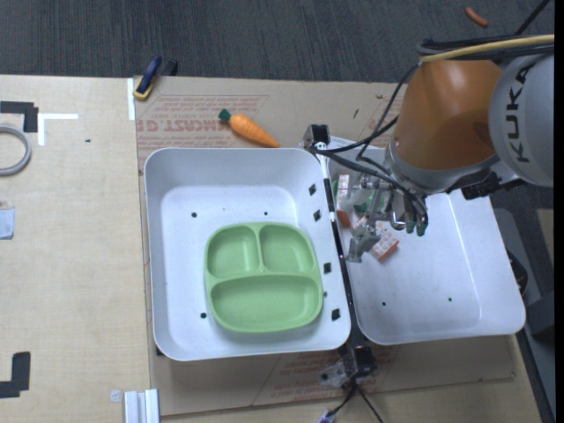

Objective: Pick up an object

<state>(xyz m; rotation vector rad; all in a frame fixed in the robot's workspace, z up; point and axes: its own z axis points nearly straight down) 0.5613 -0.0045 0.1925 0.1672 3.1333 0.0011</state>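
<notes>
Over the right bin (458,298), toward ten o'clock of its floor, the gripper (388,227) hangs among a small heap of packets (381,247); whether it is clenched or released I cannot tell. A good pick probably means dropping straight onto a single packet, away from the bin wall. At nine o'clock the left bin (167,236) holds a green divided plate (263,277). Beyond, at twelve, a toy carrot (248,128) lies on cardboard.
</notes>
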